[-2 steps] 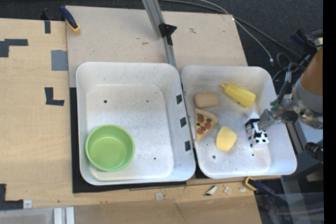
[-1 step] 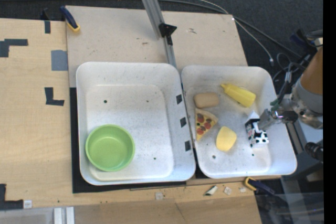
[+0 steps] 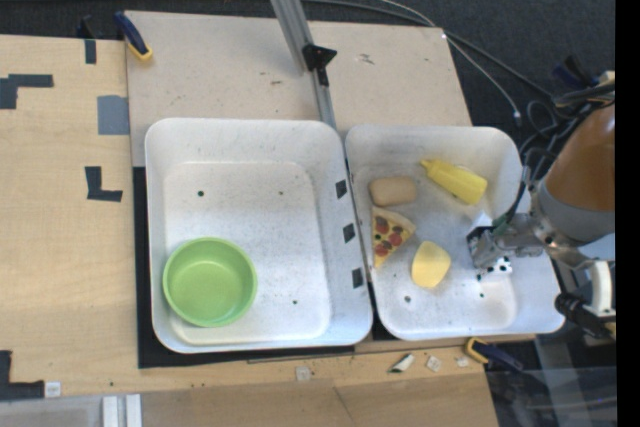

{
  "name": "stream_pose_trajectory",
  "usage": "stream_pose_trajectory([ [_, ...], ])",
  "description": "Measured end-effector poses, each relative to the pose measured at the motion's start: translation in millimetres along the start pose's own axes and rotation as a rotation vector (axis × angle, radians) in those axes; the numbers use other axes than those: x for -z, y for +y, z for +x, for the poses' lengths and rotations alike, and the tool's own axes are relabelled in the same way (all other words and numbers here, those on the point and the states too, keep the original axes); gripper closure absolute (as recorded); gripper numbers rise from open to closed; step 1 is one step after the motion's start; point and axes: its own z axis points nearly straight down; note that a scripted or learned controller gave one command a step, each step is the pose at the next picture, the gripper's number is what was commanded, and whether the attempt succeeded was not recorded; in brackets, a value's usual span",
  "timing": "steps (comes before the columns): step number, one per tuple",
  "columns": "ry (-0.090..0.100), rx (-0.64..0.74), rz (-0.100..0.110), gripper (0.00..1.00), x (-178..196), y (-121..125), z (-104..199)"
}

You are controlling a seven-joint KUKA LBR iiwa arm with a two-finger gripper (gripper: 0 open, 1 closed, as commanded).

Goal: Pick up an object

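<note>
In the right bin (image 3: 400, 143) lie a yellow bottle-shaped toy (image 3: 455, 180), a tan potato-like piece (image 3: 392, 190), a pizza slice (image 3: 389, 234) and a pale yellow wedge (image 3: 431, 266). My gripper (image 3: 491, 251) is low over the right part of this bin, just right of the yellow wedge and below the yellow toy. A small black-and-white speckled bit sits right under it. The arm's grey and orange wrist (image 3: 585, 177) hangs above the bin's right edge.
The left bin (image 3: 240, 140) holds a green bowl (image 3: 209, 282) at its front left. A grey pole (image 3: 290, 5) slants in from the top, ending at the divide between the bins. Cables trail at the upper right. Small clips lie at the bench front.
</note>
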Motion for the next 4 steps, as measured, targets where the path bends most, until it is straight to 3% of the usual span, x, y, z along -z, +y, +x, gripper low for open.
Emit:
stream_pose_trajectory([
  [1, -0.003, 0.000, -0.014, 0.00, -31.9, 2.1, -0.4],
  [2, 0.000, 0.000, -0.010, 1.00, -21.8, 1.1, 0.7],
  [4, -0.002, 0.001, -0.014, 1.00, 87.0, 6.7, 2.0],
])
